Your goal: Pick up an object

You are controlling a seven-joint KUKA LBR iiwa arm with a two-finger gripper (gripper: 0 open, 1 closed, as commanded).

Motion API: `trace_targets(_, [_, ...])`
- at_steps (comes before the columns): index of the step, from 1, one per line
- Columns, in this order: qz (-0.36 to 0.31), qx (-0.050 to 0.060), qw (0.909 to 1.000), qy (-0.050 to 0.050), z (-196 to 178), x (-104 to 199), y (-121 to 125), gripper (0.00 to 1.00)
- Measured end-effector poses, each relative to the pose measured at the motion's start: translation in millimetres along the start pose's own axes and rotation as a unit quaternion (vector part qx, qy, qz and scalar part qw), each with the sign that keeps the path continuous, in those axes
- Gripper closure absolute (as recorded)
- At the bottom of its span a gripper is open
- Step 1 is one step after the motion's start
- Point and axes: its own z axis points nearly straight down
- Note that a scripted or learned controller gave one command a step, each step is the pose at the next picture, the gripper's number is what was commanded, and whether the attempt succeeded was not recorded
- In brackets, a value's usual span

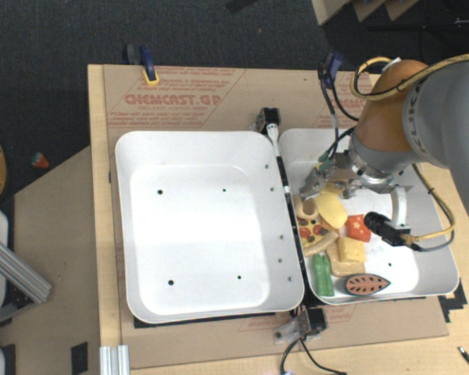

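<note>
The left bin offers wide free room over its whole floor. In the right bin, the arm covers the upper part, and crowded objects block the left side.

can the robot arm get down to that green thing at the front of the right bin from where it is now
Probably yes. The green object lies uncovered near the right bin's front-left corner, with nothing on top. The gripper hangs over the pile further back. The bin wall and a tan piece crowd its sides, so it's tight.
</note>
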Motion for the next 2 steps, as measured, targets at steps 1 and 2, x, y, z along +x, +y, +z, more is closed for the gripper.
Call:
trace_targets(1, [0.0,-0.003,1.0,-0.001,-11,0,2,1.0])
trace_targets(2, [0.0,0.0,1.0,0.0,1,-1,-63,1.0])
